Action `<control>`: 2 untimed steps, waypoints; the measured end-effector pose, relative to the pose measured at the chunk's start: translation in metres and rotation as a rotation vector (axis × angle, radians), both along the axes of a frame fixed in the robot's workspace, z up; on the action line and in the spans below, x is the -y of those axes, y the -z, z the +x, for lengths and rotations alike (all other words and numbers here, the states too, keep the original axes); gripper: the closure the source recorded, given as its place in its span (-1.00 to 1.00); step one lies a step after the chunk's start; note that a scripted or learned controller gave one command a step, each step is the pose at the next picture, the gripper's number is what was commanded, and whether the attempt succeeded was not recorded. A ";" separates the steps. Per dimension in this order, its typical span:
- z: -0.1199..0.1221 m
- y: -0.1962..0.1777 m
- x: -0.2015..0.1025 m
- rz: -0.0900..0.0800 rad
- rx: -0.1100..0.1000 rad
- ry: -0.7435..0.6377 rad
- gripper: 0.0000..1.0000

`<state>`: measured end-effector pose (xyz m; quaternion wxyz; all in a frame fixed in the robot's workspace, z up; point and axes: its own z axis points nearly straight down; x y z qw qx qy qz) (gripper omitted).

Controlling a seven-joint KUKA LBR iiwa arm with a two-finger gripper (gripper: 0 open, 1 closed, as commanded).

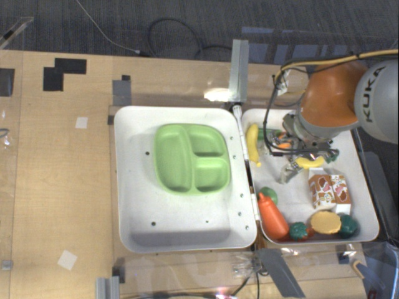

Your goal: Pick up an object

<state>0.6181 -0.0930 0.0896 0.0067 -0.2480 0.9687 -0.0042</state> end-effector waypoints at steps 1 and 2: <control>-0.037 -0.010 0.001 0.007 -0.006 0.093 -1.00; 0.015 0.001 -0.004 0.004 -0.006 0.075 -1.00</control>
